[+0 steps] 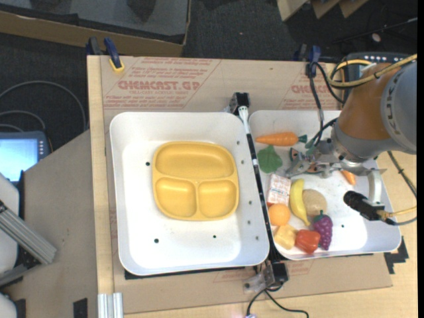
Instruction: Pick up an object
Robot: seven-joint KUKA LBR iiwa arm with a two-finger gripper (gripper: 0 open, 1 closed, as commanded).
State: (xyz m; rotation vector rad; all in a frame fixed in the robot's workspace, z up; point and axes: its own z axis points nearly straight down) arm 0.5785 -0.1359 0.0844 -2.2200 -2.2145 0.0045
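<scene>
My gripper (307, 162) hangs low over the upper middle of the right bin (381, 240), beneath the grey and orange wrist. Under and around it lie toy foods: a carrot (277, 138) at the bin's far left, a green leaf piece (269, 159) just left of the gripper, and a white packet (279, 189). A banana (297, 201) and a tan potato (315, 201) lie below the gripper. Nearer the front are an orange (279, 214), a yellow block (285, 236), a red piece (307, 240) and purple grapes (323, 229).
The left bin (132, 197) holds a yellow divided plate (195, 179). A small orange piece (348, 176) shows beside the wrist on the right. The bins' shared wall runs down the middle, and both stand on a cardboard sheet (165, 81).
</scene>
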